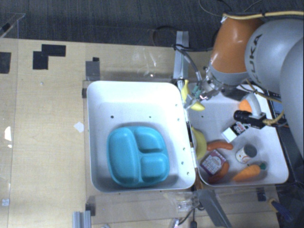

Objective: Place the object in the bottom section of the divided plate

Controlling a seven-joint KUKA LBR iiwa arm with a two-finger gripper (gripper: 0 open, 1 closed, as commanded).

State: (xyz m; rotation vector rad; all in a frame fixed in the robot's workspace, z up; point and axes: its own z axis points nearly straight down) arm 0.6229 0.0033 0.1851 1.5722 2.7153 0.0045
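Wooden bench, two white bins: divided plate lower centre in left bin; gripper upper centre-right over right bin, finger state indiscernible, beside yellow object; carrot lower right

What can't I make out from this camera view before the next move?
- Gripper: small and blurred at the left edge of the right bin; what it holds, if anything, is unclear.
- Yellow object beside it: partly covered by the gripper, so its shape is unclear.
- Orange item: mostly hidden under the arm.
- Divided plate: fully visible in the left bin.
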